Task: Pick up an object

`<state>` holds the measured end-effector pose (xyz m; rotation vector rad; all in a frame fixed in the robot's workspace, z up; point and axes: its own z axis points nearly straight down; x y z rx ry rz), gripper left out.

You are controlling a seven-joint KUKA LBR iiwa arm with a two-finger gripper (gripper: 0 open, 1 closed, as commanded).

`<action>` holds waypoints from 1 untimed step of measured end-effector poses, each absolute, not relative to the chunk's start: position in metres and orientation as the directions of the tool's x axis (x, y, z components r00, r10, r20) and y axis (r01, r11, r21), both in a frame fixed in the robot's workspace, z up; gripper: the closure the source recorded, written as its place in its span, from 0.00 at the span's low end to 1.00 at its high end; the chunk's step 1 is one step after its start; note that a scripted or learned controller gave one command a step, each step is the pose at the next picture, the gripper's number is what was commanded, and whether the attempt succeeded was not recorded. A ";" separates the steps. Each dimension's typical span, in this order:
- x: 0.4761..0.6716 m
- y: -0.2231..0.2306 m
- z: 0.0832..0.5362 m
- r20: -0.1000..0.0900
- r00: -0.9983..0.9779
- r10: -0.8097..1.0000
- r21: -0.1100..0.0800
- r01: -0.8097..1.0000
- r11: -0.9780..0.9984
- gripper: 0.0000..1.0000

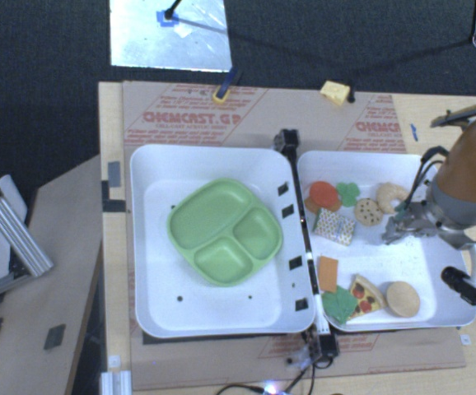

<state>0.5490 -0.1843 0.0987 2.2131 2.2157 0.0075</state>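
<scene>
While the gripper (396, 230) hangs low in the right bin (436, 164), can't tell its state | nearest pick: chocolate-chip cookie (368, 212) just to its upper left | bagel (390, 194) right above | checkered block (335, 225) further left

We see two bins side by side on the table (246, 105). The left bin (151, 220) holds a sectioned tray (224, 230). The right bin (436, 303) holds food pieces: a cookie (368, 212) near the back, a pizza slice (366, 295) and bun (402, 298) in front.
</scene>
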 end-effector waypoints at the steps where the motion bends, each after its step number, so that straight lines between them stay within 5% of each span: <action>1: 0.557 -0.182 0.144 -0.002 -0.005 1.000 0.006 1.000 0.005 1.00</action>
